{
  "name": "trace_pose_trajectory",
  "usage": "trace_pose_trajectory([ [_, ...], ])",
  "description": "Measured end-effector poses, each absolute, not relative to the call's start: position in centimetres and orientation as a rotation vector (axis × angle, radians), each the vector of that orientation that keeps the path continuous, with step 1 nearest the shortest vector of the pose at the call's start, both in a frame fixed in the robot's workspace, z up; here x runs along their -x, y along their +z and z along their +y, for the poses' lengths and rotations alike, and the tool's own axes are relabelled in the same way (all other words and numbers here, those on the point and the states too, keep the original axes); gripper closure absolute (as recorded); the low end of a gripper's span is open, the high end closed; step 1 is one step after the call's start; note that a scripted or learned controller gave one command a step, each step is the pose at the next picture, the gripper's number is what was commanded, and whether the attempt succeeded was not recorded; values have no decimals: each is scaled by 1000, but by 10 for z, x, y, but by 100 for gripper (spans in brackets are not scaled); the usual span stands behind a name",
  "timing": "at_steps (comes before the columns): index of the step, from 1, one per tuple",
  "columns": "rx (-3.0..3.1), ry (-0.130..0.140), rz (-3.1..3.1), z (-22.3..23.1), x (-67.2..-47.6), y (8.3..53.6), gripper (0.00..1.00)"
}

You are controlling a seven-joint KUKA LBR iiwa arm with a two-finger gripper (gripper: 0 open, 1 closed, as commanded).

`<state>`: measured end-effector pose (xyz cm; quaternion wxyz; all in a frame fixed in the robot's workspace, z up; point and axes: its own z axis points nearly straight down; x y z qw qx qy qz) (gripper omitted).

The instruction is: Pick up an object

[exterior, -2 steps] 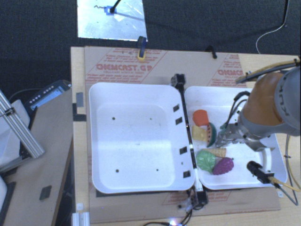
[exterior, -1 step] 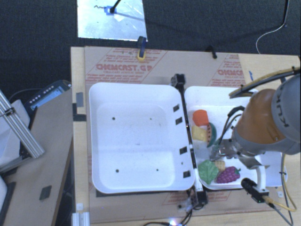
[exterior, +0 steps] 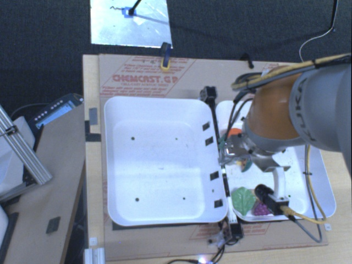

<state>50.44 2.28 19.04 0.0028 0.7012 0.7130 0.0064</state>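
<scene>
Across the middle of the frame, two shallow white bins side by side on a sheet of brown cardboard point(exterior: 146, 73) with red print: left bin point(exterior: 113, 147) wide and in plain sight, right bin point(exterior: 318, 194) largely covered from above. Coming in from the right edge, grey arm point(exterior: 322, 111) with its orange band, bent down over the upper left part of the right bin. Gripper point(exterior: 235, 154) low over that bin, just beside the wall next to the left bin; seen from above and mostly hidden by the wrist, so no telling whether open or closed. In the lower left corner of the right bin, green leaf-shaped piece point(exterior: 243, 198) flat on the floor, with a purple piece point(exterior: 264, 209) close against its right side. Both lower in the frame than the gripper and apart from it. Small orange piece point(exterior: 235, 131) near the upper left of the right bin, half hidden at the edge of the arm. Along the right wall of the left bin, a row of black clips point(exterior: 209, 142). At the upper left of the frame, a silvery sheet point(exterior: 129, 15) on dark floor
</scene>
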Motion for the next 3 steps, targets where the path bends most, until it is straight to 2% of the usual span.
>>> trace_pose_trajectory([
  [1,-2212,4,2231,67,-512,184,100],
  [2,-2202,25,2233,144,-524,317,100],
  [3,-2207,30,2222,167,-559,500,100],
])
